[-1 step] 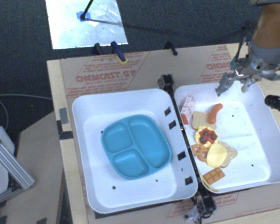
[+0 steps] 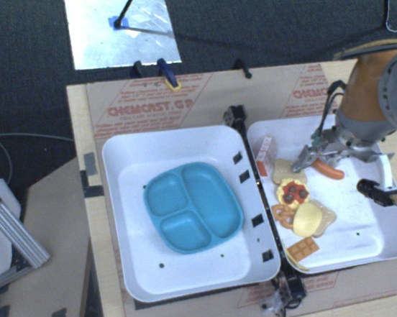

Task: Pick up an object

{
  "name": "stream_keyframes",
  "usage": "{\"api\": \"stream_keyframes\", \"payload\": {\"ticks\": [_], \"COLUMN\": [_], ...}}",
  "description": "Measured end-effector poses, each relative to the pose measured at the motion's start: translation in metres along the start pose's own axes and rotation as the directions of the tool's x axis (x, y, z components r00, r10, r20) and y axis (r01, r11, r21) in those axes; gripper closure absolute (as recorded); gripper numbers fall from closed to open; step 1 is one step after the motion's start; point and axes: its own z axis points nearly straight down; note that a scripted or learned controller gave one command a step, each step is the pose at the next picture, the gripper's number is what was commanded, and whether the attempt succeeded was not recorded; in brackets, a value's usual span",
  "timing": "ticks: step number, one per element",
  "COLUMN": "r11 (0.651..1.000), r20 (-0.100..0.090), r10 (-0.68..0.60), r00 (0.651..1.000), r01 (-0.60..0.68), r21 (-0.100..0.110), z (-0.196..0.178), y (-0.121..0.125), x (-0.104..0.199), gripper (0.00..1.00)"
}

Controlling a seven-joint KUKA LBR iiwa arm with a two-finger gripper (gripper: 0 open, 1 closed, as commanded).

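Jaws spread, nothing between them, low over the right bin (image 2: 394, 237). Sausage (image 2: 328, 169) lies just beside them, toward the arm, long axis slanting from upper-left to lower-right.

One fixed camera looked down at a slant from above the bench (image 2: 197, 89), taking in both bins, the arm (image 2: 386, 93) entering from three o'clock.
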Motion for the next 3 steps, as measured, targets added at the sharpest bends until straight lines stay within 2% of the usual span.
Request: {"api": "stream_keyframes", "payload": {"ticks": [1, 2, 3], "r11": [1.0, 1.0, 1.0], "r20": [0.003, -0.001, -0.001], "r10": [-0.004, -0.017, -0.012], "r00": [1.0, 1.0, 1.0], "r01": [0.004, 0.017, 0.012], "r21": [-0.011, -0.013, 0.002], "z": [-0.019, -0.137, -0.129], "y": [0.005, 0.011, -0.019], "x": [0.0, 0.1, 0.165], "gripper": [1.0, 1.0, 1.0]}}
